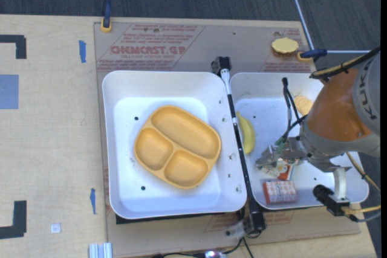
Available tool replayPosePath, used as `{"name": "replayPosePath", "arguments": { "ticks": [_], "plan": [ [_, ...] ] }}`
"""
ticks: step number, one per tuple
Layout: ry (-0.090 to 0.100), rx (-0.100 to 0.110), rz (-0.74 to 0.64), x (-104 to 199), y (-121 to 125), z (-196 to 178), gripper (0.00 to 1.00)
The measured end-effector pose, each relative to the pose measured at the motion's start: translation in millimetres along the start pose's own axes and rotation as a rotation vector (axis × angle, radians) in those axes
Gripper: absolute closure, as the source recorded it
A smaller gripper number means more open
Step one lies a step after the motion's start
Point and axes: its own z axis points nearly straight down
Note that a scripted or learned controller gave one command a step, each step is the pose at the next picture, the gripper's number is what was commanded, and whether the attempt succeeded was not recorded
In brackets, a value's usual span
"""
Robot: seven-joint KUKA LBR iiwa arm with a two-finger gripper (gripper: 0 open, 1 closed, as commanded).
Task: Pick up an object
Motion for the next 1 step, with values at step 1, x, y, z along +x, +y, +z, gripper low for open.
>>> {"name": "replayPosePath", "arguments": {
  "ticks": [1],
  "plan": [
    [-0.001,-0.004,0.000,0.1,1.4,-10.0,1.00]
  ]
}}
